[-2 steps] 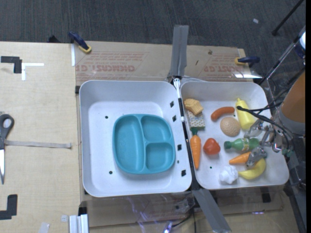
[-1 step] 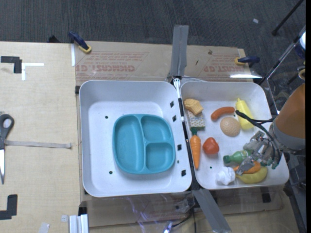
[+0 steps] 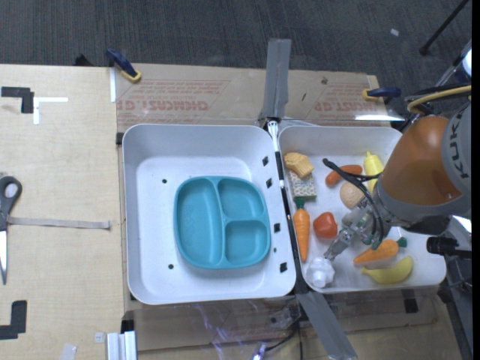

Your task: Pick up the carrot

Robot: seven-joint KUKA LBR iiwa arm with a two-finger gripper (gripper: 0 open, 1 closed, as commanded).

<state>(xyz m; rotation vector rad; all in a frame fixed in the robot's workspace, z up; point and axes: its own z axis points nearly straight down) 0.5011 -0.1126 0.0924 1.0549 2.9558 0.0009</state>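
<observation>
An orange carrot (image 3: 301, 232) with a green top lies along the left wall of the right bin (image 3: 341, 131). A second orange carrot-like piece (image 3: 377, 252) lies near the bin's front right, beside a banana (image 3: 388, 272). My gripper (image 3: 343, 243) hangs low over the middle of the right bin, between the two orange pieces and just right of a red tomato (image 3: 325, 224). It sits about a hand's width right of the left carrot. Nothing visibly rests in it.
The left bin (image 3: 142, 223) holds a teal divided plate (image 3: 223, 221). The right bin also has a bread piece (image 3: 298, 163), a green-and-white block (image 3: 304, 188), a red chili (image 3: 343, 174), a yellow pepper (image 3: 373, 163), an egg (image 3: 350, 194) and a white object (image 3: 320, 274).
</observation>
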